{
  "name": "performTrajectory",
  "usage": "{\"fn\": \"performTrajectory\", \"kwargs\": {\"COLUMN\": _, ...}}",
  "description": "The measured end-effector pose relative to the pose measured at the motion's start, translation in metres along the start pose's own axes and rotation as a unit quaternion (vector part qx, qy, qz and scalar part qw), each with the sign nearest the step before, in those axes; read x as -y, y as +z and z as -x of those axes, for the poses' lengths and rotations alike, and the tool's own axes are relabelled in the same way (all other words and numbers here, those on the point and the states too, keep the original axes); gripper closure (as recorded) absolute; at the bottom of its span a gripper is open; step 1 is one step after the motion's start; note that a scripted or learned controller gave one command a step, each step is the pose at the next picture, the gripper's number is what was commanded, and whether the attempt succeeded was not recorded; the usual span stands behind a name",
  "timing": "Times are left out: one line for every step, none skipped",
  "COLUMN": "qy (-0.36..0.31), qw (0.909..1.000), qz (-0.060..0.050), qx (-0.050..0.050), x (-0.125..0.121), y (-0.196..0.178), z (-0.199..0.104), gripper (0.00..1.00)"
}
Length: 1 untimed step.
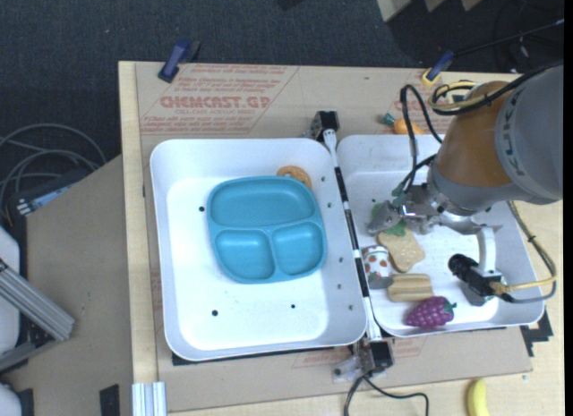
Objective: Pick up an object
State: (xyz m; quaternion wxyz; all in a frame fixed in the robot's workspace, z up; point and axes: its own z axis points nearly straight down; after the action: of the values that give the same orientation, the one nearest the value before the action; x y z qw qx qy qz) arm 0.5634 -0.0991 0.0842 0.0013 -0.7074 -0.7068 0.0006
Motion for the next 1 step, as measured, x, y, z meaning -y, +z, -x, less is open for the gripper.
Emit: {"fn": "performTrajectory", "kwargs": {"qy": 0.0, "qw": 1.0, "qz": 0.0, "qx": 0.0, "x": 0.0279, "y": -0.0008, "z": -0.0046, "gripper": 0.0}}
